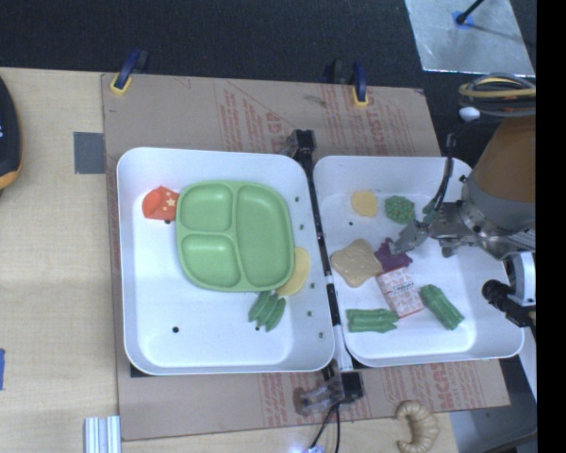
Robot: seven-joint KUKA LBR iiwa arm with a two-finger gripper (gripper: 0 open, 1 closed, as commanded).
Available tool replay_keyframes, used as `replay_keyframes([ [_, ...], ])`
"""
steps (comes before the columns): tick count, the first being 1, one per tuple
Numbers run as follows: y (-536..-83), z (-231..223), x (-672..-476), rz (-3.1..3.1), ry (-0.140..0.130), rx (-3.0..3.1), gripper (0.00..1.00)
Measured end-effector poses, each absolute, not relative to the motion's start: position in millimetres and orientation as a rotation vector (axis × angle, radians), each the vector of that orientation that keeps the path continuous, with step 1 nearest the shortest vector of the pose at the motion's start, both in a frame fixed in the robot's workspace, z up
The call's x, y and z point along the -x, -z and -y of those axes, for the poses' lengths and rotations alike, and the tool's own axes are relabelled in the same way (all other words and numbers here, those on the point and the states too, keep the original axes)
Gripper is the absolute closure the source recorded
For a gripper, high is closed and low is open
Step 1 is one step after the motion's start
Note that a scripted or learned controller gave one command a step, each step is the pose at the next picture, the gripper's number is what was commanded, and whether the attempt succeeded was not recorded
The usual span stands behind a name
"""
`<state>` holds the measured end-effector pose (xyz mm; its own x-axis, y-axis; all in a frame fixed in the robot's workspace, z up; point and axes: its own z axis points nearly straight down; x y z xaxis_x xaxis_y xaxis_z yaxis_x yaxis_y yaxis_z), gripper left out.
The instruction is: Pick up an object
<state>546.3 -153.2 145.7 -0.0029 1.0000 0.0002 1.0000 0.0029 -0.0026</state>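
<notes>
Gripper [407, 240] over purple piece [392, 254], pointing up-right.

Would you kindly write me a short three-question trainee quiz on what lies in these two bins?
1. True or false: the green divided plate lies in the left bin.
2. Which item touches the plate's left edge? A) red piece B) pink packet C) tan slice
3. Fill in: the claw is over the ___ bin.

Key: 1 true; 2 A; 3 right.
</notes>
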Motion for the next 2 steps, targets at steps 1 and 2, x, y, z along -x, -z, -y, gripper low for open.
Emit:
replay_keyframes([
  [1,-90,139,-564.7,2.227,-0.004,2.212,0.0],
  [2,-105,140,-565.8,2.229,0.0,2.214,1.0],
])
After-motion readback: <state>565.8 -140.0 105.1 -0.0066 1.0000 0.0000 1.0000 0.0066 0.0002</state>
